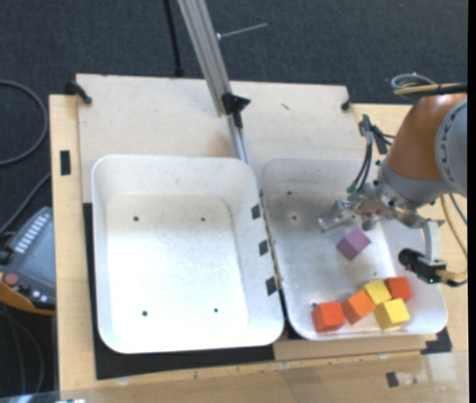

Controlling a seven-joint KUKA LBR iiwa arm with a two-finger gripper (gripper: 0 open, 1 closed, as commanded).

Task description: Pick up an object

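My gripper (342,217) hangs over the middle of the right bin (296,183), reaching in from the right under the grey and orange arm (426,154). A purple cube (354,243) sits just below and to the right of the gripper, close to it; whether they touch is unclear. Several orange and yellow cubes are clustered at the bin's front right corner, among them an orange-red cube (328,316), an orange cube (359,305) and a yellow cube (392,311).
The left bin (112,225) stands beside the right one, sharing a raised middle rim (264,242). A slanted aluminium post (212,57) rises behind the bins. Cables and a pendant (23,263) lie off the bench at left.
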